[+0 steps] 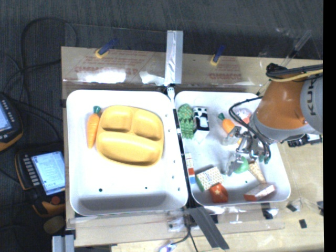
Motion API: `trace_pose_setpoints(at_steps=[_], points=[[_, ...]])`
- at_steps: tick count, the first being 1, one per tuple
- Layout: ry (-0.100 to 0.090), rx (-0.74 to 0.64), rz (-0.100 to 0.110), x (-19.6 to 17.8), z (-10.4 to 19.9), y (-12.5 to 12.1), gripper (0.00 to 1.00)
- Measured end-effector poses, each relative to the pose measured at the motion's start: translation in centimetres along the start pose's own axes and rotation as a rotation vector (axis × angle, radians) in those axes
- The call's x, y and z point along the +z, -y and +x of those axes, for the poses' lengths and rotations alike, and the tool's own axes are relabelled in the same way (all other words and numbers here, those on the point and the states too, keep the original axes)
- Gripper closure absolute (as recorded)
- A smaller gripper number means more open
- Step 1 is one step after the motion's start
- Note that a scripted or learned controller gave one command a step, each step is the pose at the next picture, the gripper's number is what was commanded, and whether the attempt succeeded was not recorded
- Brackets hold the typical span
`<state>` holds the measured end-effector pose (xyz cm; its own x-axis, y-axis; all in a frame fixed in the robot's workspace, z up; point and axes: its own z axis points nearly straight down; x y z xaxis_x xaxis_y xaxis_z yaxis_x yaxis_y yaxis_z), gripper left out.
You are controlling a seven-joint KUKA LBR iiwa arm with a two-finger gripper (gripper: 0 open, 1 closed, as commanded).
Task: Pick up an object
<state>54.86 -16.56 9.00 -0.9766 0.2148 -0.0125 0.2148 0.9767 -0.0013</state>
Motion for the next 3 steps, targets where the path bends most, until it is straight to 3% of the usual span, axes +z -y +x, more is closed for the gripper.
trace_pose_setpoints(at_steps=[1,2,3], points=[[0.002,-0.083,0.0,0.1,-6.4,-2.2,0.0],[0.007,-0.082,0.0,-1.0,-6.5,-2.3,1.0],[0.007,-0.082,0.0,-1.0,-6.5,-2.3,0.0]])
